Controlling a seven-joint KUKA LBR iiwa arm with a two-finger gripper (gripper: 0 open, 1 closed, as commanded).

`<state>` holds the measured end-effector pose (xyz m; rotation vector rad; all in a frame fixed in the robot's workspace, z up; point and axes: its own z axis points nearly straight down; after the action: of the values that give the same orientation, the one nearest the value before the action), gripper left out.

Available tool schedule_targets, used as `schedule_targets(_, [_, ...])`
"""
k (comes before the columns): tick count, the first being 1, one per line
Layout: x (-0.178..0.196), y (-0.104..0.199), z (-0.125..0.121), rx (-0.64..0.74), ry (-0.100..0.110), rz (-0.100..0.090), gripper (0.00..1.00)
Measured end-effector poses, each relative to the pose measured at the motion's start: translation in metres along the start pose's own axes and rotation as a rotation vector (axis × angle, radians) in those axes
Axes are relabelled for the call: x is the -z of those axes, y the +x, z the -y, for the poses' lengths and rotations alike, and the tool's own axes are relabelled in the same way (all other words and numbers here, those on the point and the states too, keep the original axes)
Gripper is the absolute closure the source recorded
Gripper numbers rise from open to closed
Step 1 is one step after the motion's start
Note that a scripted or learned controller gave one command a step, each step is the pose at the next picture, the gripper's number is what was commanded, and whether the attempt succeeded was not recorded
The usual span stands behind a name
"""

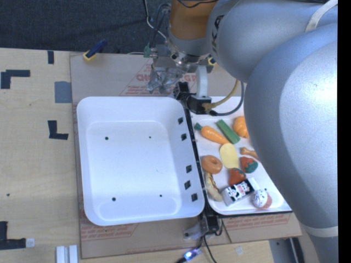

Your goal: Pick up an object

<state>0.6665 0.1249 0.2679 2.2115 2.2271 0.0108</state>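
Gripper (163, 80) hangs past left bin (88, 114) far rim; jaw state unreadable. Carrot (213, 134), donut (211, 164), other toys crowd right bin (274, 201). Best swing over, descend on isolated carrot.

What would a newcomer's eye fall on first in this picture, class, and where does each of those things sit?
First comes the huge grey arm with its orange band, covering the right side and top of the view. Next is the white left bin in the middle. Then the bright heap in the right bin: an orange carrot, a green stick, a doughnut and a black-and-white carton.
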Motion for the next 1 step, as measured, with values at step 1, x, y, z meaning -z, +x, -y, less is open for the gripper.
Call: schedule_targets(1, [0.1319,0.0578,-0.0034,0.002,-0.008,-0.003,1.0])
